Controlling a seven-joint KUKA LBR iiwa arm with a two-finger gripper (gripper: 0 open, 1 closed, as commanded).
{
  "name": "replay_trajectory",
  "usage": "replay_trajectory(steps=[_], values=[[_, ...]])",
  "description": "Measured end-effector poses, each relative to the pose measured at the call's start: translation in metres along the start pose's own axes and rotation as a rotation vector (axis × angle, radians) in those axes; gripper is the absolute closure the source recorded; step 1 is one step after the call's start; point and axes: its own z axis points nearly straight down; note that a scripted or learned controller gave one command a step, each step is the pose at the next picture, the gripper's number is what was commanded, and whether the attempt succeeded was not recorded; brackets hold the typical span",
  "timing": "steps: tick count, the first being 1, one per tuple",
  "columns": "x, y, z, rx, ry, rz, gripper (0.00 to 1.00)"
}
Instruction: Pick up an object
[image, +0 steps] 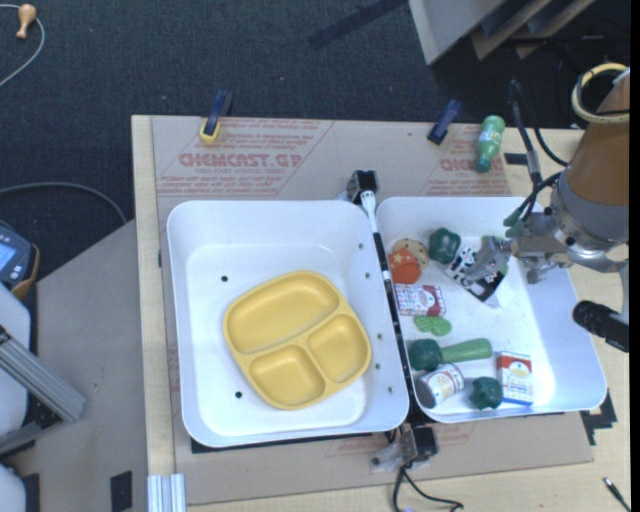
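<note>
Right bin (560, 395): small items crowd its near-left part, with a few more further up by the divider.

Gripper (484, 272): reaches in from the right and hangs low over the upper middle of the right bin, beside a small black-and-white object (461, 264) that sits at or under the fingertips. Whether the fingers are spread, closed or gripping cannot be told from here.

Green tube (466, 351): lies flat with its long axis running left to right, below the gripper and nearer the front rim. A dark green lump (424, 354) touches its left end.

Other contents: round dark green piece (444, 243) just left of the gripper; orange-red piece (405, 266); flat red-and-white packet (418, 299); small can (444, 382); red-and-white carton (516, 379) at front right.

Left bin (190, 240): holds a yellow divided tray (296, 338), well apart from the gripper.

Judgement: the nearest candidate is the black-and-white object, directly at the fingertips.
</note>
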Motion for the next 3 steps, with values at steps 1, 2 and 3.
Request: replay_trajectory(steps=[1, 2, 3], values=[[0.0, 0.002, -0.007, -0.013, -0.002, -0.002, 0.0], [-0.006, 0.011, 0.048, -0.009, -0.001, -0.002, 0.0], [-0.008, 0.007, 0.111, -0.006, 0.0, -0.002, 0.0]])
